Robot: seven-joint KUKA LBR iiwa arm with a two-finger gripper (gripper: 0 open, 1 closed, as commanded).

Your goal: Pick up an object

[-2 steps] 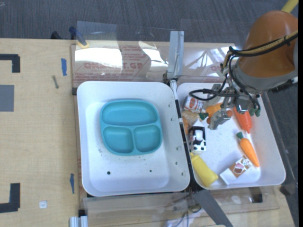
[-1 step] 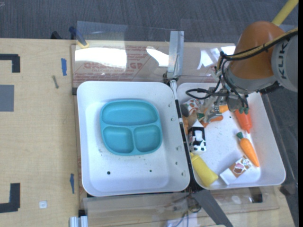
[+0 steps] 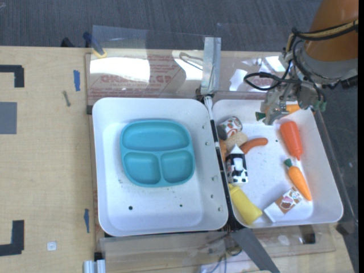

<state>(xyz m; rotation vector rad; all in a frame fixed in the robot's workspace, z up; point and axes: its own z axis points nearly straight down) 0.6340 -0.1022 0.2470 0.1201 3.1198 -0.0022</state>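
**Pick not yet made: gripper hanging over right bin's far edge**

- Right bin: lying beside the left bin, which is carrying a teal divided plate.
- Gripper: hovering at the right bin's far rim; finger state impossible to tell; nothing seen held.
- Candidate objects, all resting in the right bin: large carrot nearest the gripper, small carrot, sausage, yellow bottle.
- Remaining: descending, grasping, lifting.
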